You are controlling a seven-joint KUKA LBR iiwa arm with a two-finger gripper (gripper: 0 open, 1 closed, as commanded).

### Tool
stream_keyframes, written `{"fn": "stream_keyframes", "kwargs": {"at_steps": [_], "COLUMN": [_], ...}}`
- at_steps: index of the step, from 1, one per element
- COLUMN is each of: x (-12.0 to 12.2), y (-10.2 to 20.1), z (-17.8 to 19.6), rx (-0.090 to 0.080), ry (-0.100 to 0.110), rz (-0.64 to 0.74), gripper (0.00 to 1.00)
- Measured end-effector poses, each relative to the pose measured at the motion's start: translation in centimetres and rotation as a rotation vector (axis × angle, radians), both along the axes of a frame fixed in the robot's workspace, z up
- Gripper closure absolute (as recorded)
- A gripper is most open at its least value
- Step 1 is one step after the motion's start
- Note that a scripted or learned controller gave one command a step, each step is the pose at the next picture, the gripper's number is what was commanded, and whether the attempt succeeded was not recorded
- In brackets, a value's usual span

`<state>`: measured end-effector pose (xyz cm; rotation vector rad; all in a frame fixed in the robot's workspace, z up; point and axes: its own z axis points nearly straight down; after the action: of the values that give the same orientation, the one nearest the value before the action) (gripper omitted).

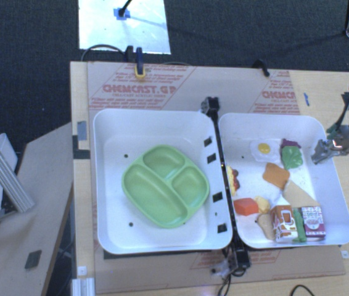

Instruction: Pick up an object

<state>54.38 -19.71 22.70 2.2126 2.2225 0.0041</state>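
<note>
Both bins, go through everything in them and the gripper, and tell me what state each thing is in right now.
Green divided plate: lying flat in the left bin, right side up.
Fried egg: flat, yolk up, in the right bin.
Orange slice: lying flat.
Small cartons: lying on their sides at the near edge.
Gripper: over the right bin's far right edge, holding nothing that I can see.
</note>
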Motion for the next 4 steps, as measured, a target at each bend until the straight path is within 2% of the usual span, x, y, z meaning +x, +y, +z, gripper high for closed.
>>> {"fn": "stream_keyframes", "kwargs": {"at_steps": [1,2,3,4], "x": [1.7,4.1,5.2,6.0], "y": [4.4,9.3,14.9,15.3], "z": [0.7,-0.3,0.8,0.1], "rx": [0.003,0.003,0.004,0.002], "ry": [0.002,0.003,0.003,0.003], "rz": [0.005,0.005,0.006,0.002], "gripper": [1.0,1.0,1.0,1.0]}}
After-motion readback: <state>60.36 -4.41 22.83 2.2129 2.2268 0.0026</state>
